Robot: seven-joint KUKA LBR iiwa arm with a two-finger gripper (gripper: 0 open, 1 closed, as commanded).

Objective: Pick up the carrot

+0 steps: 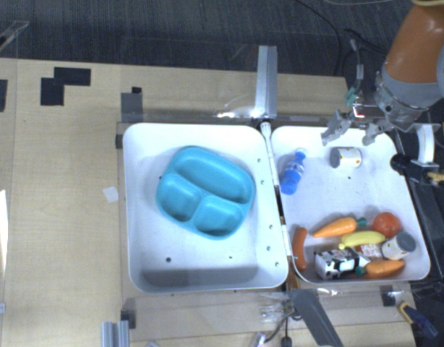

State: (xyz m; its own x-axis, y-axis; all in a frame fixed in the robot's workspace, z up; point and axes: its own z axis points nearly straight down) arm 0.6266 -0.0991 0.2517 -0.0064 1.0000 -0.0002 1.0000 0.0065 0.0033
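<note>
Gripper (354, 131) hovering over right bin (417, 208) far edge, jaws spread, gripping nothing; carrot (335, 227) lying well apart near front.

The orange carrot (335, 227) lies tilted among other items in the right bin.

Orange carrot (335, 227), blue plate (205, 190)

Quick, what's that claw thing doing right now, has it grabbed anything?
Gripper: open, holding nothing, poised over the far end of the right bin, above a small white cylinder; the carrot lies untouched nearer the camera.
</note>
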